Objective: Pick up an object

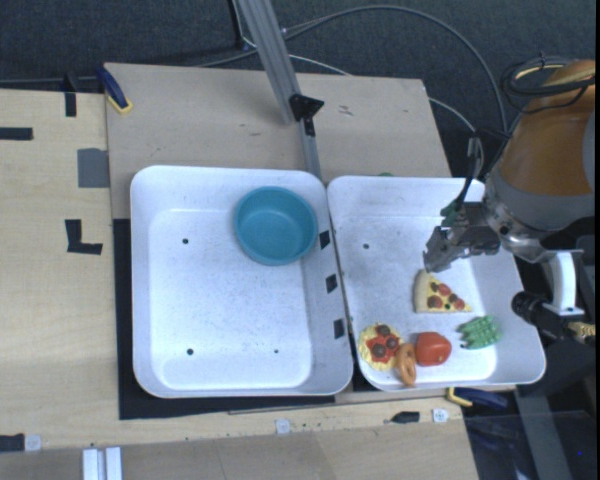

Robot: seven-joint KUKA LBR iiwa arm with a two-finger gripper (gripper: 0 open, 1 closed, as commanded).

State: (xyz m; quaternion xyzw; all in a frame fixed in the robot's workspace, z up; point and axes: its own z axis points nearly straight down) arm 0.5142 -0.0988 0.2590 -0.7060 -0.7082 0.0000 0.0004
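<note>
My gripper (437, 256) hangs over the right bin (380, 218), its dark fingers pointing down just above the top corner of a toy pizza slice (439, 295). Nothing shows between the fingers. Along the bin's front edge lie a round toy pizza (379, 345), a red tomato (432, 348) with an orange ring (406, 364) beside it, and a green leafy piece (479, 331). A blue bowl (275, 225) sits in the left bin (210, 318) near its back right corner.
A grey pole (270, 48) slants down from the top and ends at the divide between the bins. Black cables curve across the dark floor behind the bench. The arm's orange band (550, 148) stands at the right edge.
</note>
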